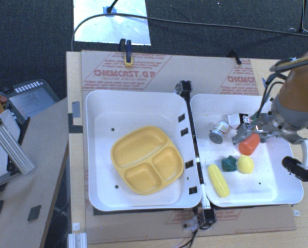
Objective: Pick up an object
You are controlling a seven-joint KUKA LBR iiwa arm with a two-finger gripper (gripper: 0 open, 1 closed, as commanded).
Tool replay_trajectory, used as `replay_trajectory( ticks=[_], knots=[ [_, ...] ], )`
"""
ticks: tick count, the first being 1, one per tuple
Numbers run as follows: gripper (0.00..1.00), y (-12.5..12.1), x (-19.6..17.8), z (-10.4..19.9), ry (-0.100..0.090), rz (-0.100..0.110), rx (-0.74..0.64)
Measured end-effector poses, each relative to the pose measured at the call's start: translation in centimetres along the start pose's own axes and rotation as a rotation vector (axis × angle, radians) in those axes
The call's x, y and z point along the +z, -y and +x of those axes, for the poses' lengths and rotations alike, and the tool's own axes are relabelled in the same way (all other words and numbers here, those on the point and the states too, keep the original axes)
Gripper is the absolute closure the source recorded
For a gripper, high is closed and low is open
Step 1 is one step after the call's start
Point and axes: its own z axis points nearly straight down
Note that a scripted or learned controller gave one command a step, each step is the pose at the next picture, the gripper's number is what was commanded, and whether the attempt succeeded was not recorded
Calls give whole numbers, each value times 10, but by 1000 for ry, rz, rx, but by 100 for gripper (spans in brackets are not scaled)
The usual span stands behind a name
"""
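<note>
The right bin (283,190) holds several small things. An orange piece (249,144) lies near its middle, right under my gripper (245,133), which reaches in from the right. A silver can (218,131) lies on its side just left of the gripper. In front of the orange piece sit a yellow lemon (245,165) and a small dark green piece (229,164). Nearest the front is a yellow corn cob (218,180).
A yellow divided plate (146,159) lies in the left bin (105,118). A black clip rail (191,143) runs between the bins. The arm's orange-banded wrist (298,94) hangs over the right bin's far right side.
</note>
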Motion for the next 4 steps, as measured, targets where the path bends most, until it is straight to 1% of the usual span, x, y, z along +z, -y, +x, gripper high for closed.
replay_trajectory(
  ticks=[1,2,3,4],
  knots=[
    [0,1,47,9,0,0,1],
    [0,-6,70,8,7,-26,0],
    [100,-9,58,4,17,-42,1],
    [100,-9,-7,2,3,-9,-2]
  ],
)
